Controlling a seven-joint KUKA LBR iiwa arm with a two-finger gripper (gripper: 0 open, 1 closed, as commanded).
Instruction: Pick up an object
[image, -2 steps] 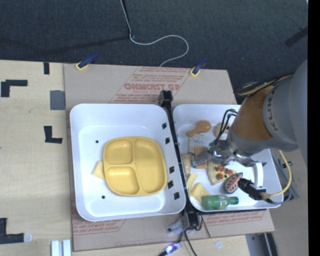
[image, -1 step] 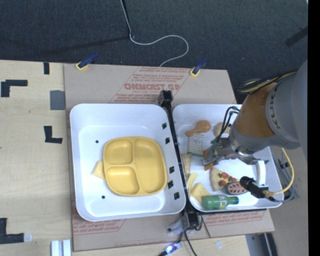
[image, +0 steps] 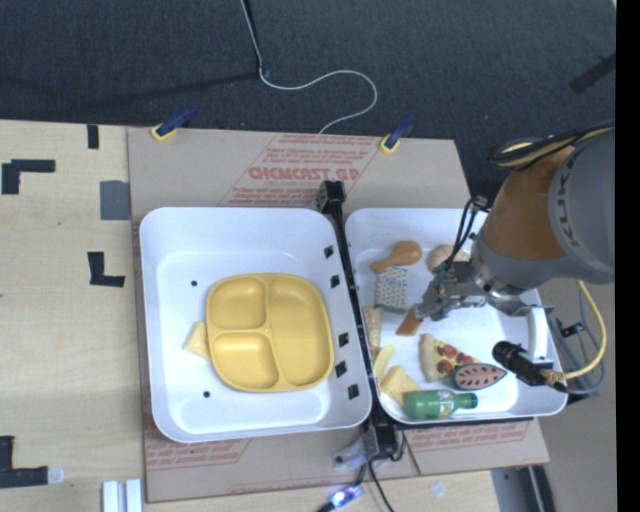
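The right bin (image: 505, 405) holds several toy foods: a chicken drumstick (image: 398, 255), a grey grater-like piece (image: 392, 290), a pizza slice (image: 438, 355), a watermelon slice (image: 478, 377), a green bottle (image: 438, 403), cheese wedges (image: 396, 380) and a small brown piece (image: 408, 322). My gripper (image: 436, 303) hangs low over the middle of this bin, just right of the brown piece and above the pizza slice. Its fingertips are dark and too small to read. Nothing is visibly lifted.
The left bin (image: 165, 240) holds a yellow divided plate (image: 268, 332) with a pale yellow wedge (image: 194, 340) at its left side. A black divider (image: 345, 290) runs between the bins. The arm's orange band (image: 520, 215) covers the right bin's far right corner.
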